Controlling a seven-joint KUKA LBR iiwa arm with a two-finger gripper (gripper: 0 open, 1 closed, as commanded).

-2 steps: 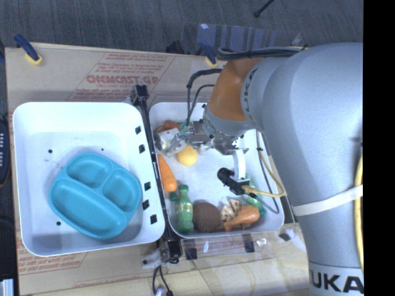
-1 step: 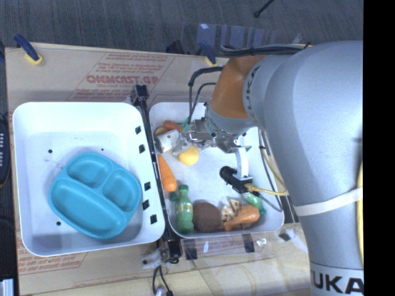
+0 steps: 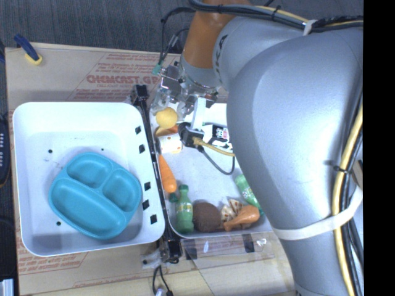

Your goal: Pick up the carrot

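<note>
my arm (image 3: 290, 122) reaches in from the right and covers most of the right bin (image 3: 213, 242), its orange band (image 3: 200, 36) up near the far edge. my tool (image 3: 176, 106) hangs over the far left corner of that bin, close to the divider between the two bins. whether it is released or clenched i cannot tell; the wrist and cables crowd it from this slant. just under it sit a yellow rounded piece (image 3: 165, 119) and a small pale block with an orange top (image 3: 171, 145), the two nearly touching.

the carrot (image 3: 166, 172) lies in the right bin against its left wall, pointing along the divider, nearer to the camera than my tool and apart from it. just beside its near end stands a green bottle (image 3: 184, 207), then a brown rounded lump (image 3: 207, 216), a tan wedge-shaped item (image 3: 232, 209), and an orange piece (image 3: 244, 217) along the near wall. another green item (image 3: 247, 192) lies at the edge of my arm.

the left bin (image 3: 37, 122) holds a blue divided plate (image 3: 95, 193), tilted toward its near wall. both bins rest on a cardboard-covered surface (image 3: 74, 73).
</note>
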